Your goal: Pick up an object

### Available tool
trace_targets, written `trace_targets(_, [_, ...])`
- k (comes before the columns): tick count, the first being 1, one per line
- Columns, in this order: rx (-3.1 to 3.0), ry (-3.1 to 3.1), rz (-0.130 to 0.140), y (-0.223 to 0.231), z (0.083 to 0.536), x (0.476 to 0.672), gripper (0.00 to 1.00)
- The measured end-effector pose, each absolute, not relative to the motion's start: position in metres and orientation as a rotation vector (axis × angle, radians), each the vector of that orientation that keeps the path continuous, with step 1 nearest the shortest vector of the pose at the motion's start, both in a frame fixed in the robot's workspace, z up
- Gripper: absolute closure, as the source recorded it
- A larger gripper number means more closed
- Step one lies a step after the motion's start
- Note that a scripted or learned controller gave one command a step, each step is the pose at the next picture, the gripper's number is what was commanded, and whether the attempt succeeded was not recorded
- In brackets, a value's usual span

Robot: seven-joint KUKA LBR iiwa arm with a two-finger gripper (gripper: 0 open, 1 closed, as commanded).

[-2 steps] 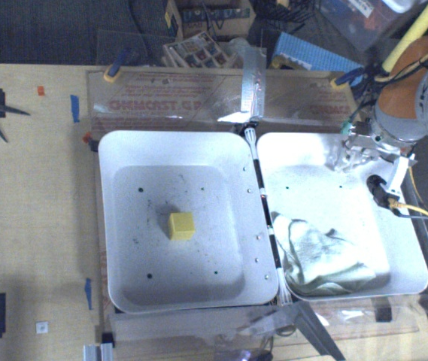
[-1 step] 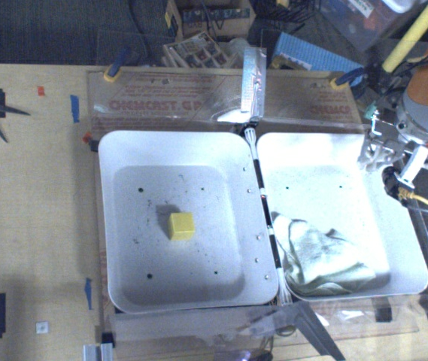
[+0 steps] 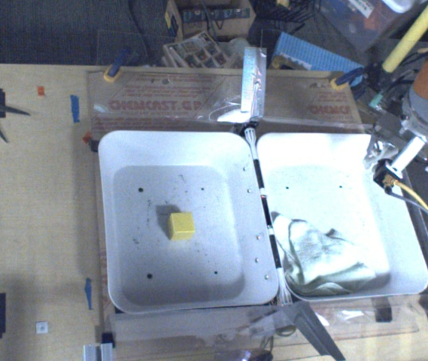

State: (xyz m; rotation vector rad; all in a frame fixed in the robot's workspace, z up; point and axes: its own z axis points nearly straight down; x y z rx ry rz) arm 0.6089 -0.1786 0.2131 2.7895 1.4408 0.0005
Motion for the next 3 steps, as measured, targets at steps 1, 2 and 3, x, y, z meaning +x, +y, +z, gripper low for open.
trace_targets(1, [2.960,1.049,0.000,-0.180,0.185,0.652,1.00])
trace_targets(2, [3.082,0.606,0.000,-0.188,0.184,0.660,1.00])
trace_targets(3, [3.129,0.315,-0.006,-0.188,0.175,0.624,1.00])
